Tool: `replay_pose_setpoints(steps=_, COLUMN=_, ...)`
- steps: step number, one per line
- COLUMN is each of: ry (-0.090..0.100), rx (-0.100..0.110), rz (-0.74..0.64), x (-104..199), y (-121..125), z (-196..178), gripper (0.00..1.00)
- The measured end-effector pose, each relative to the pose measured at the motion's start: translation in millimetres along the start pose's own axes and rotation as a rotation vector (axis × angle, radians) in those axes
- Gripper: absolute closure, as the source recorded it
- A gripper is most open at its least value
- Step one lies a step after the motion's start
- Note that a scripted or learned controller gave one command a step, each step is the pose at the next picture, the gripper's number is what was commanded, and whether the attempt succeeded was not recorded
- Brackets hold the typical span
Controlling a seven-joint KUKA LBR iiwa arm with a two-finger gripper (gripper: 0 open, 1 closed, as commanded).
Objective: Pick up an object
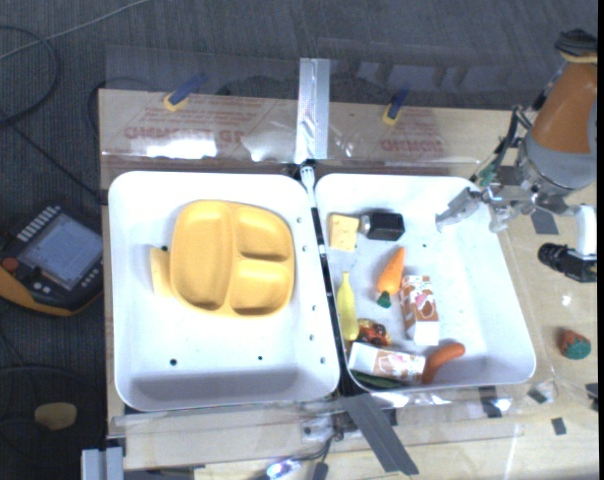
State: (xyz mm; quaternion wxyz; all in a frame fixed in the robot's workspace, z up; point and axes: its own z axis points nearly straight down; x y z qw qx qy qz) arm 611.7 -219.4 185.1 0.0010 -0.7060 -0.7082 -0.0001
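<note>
Grey metal marks the gripper (pixel 474 204), which hangs over the upper right corner of the right bin (pixel 502 268), its two fingers spread apart with nothing between them. It sits above bare white floor, well apart from every object, so no grasp has begun; judging from this, the task is at its start, with the reach, the closing and the lift all left to do.

Nearest the claw lies a small black box (pixel 383 225) near the bin's top edge, touching a pale yellow block (pixel 343 232) on its left. Below them a carrot (pixel 390 271) lies tilted, and just beside it a brown and white carton (pixel 419 309). Along the bin's left wall rests a banana (pixel 347 308). At the lower edge a flat packet (pixel 386 361) lies with a sausage (pixel 443 357) touching its right end. Any of these could serve as the pick.

Further out, the left bin (pixel 142 368) holds a yellow divided tray (pixel 232 256), far from the arm's present reach.
</note>
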Motion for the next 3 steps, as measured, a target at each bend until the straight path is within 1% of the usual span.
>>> replay_pose_setpoints(steps=1, ry=-0.007, rx=-0.011, rz=0.034, x=79.1, y=-12.9, z=95.9, gripper=0.0)
replay_pose_setpoints(steps=2, ry=-0.005, rx=-0.013, rz=0.033, x=80.4, y=-11.8, z=85.7, gripper=1.0)
replay_pose_setpoints(steps=3, ry=-0.003, rx=0.0, rz=0.003, x=138.3, y=11.6, z=-33.7, gripper=1.0)
